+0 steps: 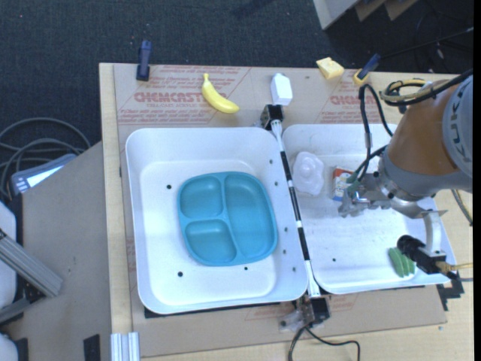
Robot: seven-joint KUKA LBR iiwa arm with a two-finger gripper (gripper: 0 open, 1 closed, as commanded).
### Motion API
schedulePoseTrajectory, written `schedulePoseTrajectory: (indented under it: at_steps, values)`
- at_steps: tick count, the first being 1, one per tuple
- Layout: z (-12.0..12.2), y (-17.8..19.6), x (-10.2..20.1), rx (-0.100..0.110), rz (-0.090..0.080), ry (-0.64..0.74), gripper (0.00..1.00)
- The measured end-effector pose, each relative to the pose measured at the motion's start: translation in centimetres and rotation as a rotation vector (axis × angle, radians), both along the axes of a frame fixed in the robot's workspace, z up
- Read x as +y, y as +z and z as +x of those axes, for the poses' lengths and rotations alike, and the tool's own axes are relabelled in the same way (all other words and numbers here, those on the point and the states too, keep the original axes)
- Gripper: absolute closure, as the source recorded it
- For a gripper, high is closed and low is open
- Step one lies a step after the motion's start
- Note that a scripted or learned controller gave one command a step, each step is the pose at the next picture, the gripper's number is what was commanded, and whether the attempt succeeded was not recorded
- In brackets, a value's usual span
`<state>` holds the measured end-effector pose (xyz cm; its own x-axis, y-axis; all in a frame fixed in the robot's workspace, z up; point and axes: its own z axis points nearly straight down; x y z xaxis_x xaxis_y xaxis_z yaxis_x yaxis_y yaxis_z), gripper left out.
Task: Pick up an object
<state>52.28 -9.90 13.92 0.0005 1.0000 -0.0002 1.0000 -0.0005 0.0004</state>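
You would have found the claw low over the right bin, near its middle; I could not tell its state. A clear crumpled object lay just beside it, toward the bin's left wall. A green object sat near the bin's front right corner. The left bin held a blue divided tray.

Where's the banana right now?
The banana lies on the bench behind the left bin, outside both bins, near that bin's back rim.
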Motion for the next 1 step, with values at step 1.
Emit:
schedulePoseTrajectory:
  at_steps: [1]
  values:
    - [0.37, -0.35, -4.87, -0.001, -0.002, 0.000, 1.00]
